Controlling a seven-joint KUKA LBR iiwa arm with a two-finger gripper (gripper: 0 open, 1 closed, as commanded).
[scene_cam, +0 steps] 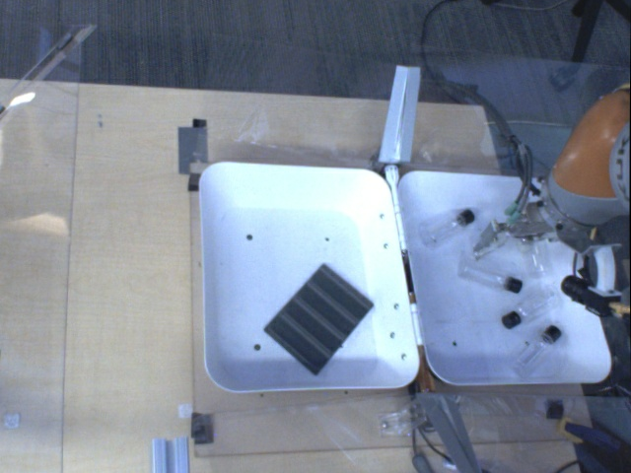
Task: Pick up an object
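A: How far along is the pick?

B: Not done, as far as I can judge. Nothing is lifted. The arm reaches over the right bin, and the hand hangs low above the clear vials with black caps scattered there.

A: Is the hand holding one?

B: I see nothing between its tips. Whether it is spread or closed I cannot tell; the metal parts blur into the clear plastic beneath.

A: What could it take?

B: Several vials lie near it: one by the top left of that bin, others with caps toward the lower right. The left bin holds a dark ribbed slab, well apart from the hand.

A: So what remains?

B: Closing on something and raising it off the surface.
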